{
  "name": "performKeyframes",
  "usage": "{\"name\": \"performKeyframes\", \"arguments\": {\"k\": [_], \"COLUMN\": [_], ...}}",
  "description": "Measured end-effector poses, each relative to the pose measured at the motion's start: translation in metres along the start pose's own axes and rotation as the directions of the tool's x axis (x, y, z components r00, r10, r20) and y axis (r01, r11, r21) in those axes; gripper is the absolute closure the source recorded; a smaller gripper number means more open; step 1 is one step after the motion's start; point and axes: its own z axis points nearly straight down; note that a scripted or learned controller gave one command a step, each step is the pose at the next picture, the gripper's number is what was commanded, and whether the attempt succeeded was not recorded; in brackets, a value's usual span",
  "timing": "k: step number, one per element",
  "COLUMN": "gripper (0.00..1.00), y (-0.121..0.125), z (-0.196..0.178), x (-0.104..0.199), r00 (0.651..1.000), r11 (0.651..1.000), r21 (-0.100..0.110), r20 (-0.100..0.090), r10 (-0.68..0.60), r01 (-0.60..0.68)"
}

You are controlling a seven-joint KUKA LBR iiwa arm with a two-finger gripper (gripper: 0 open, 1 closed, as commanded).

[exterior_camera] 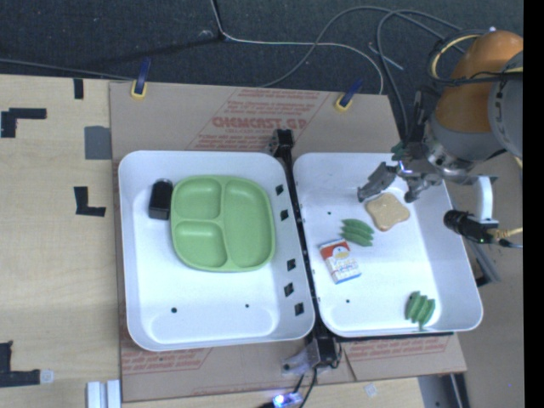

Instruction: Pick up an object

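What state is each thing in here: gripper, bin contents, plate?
gripper: open, fingers spread just above the bread slice, holding nothing.
bread slice: flat in the right bin, not lifted.
green pea pod: lying flat beside the bread.
small carton: lying on its side mid-bin.
second green pod: lying near the bin's front right corner.
green divided plate: upright in the left bin, compartments bare.
black block: resting against the plate's left edge.

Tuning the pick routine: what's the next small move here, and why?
Probably lower straight down. The gripper hovers open just above the toast slice in the right bin, nothing between its fingers. The green pea pod lies close beside the toast, so keep the descent centred.
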Motion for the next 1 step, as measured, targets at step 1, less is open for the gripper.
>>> {"name": "performKeyframes", "arguments": {"k": [1], "gripper": [0.0], "y": [0.003], "z": [-0.0078], "x": [0.0003], "r00": [1.0], "r11": [1.0], "r21": [-0.013], "r20": [0.002], "r10": [-0.003], "r01": [0.003]}}
